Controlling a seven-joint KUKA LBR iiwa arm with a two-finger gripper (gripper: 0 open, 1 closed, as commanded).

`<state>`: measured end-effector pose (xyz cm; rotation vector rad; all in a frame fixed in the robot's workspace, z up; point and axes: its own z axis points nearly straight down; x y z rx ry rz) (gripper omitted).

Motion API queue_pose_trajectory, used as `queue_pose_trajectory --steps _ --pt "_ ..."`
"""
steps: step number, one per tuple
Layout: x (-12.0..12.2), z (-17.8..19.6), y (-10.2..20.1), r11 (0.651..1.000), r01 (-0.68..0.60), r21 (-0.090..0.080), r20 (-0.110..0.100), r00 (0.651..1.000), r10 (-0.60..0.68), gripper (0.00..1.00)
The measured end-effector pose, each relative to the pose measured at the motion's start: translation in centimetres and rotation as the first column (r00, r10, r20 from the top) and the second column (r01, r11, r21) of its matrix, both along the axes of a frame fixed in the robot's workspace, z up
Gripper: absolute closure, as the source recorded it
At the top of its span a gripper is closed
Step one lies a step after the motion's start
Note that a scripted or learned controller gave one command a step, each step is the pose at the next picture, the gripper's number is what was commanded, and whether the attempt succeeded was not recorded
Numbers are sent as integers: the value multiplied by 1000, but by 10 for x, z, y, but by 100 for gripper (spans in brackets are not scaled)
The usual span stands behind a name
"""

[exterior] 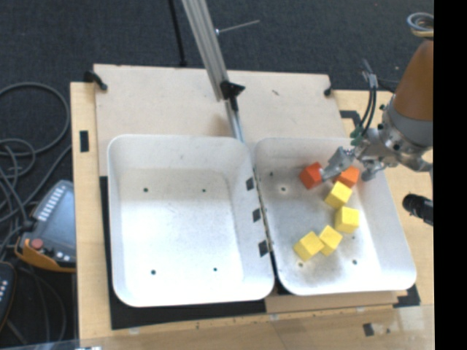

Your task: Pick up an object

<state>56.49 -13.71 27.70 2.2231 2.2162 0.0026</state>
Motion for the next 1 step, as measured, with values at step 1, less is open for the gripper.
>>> queue_pose_trajectory --steps 1 --pt "53 -146 -28 1000 -3 -4 9 1000 3 0"
